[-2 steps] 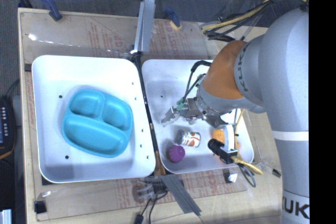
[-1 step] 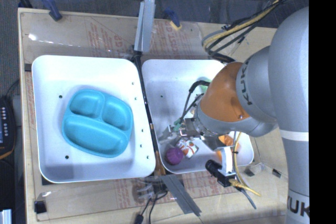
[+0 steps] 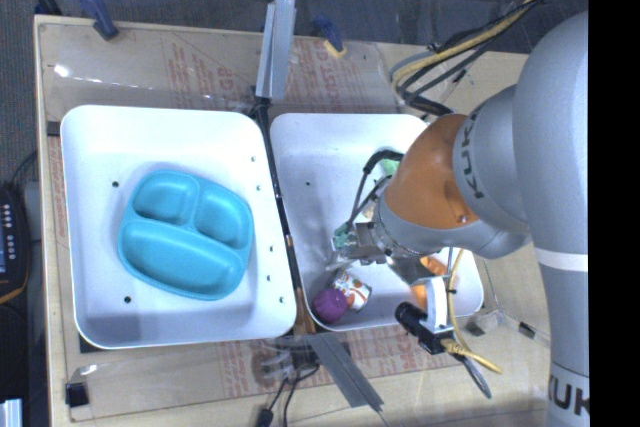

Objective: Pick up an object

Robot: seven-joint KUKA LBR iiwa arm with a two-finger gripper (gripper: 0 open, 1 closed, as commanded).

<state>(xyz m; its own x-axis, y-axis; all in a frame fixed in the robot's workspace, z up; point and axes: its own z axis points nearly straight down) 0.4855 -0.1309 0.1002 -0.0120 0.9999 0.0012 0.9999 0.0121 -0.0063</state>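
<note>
Purple and rounded, a small ball-like toy (image 3: 330, 303) lies in the near left corner of the right bin (image 3: 310, 155), touching a small patterned object (image 3: 354, 290) with red and white markings just beside it. Both look light and small; the purple one seems smooth and likely to roll or squirt out of a pinch, so a hold across its widest middle would be my choice, coming straight down so the bin wall does not block one side. The patterned piece looks stiffer and more irregular (what it is, I cannot tell at this size), and it may give better purchase on its flatter sides.

From the one overhead view, the end effector (image 3: 352, 245) sits low in the right bin, just above and beside those two objects, under the orange band of the arm (image 3: 430, 185). Whether it is apart or together I cannot tell, since the wrist body hides most of it, and nothing can be seen clamped in it.

Counting: two white bins side by side on the surface (image 3: 150, 65); one blue divided tray (image 3: 187, 233) with three compartments, lying alone in the left bin (image 3: 90, 145); in the right bin, one purple toy, one patterned object, and at least one orange piece (image 3: 432, 265) partly hidden behind the arm, near the right wall.
</note>
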